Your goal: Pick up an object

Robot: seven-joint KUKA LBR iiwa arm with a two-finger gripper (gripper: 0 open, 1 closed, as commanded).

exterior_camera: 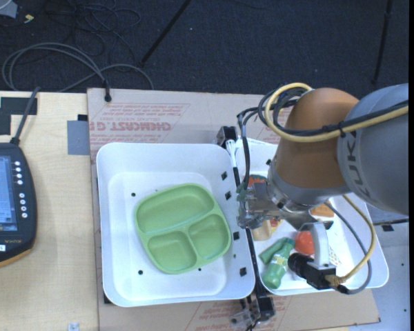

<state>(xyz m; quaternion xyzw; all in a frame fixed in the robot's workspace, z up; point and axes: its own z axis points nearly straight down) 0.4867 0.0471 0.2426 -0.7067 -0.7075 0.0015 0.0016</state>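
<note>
My gripper [252, 216] is low over the left edge of the right bin [377, 271], right beside the wall between the two bins. The arm's wrist covers most of that bin. Below the gripper a green bottle-shaped object [276, 259] lies near the bin's front. A small red object [303, 241] sits to its right. A tan piece [262, 232] lies just under the gripper; whether it is touched cannot be told. An orange and white object [323, 211] peeks out by the wrist.
The left bin [117, 178] holds a green divided plate [183, 227] in its middle. A teach pendant [7, 198] lies on the bench at the far left. Cables run across the dark floor behind the bench.
</note>
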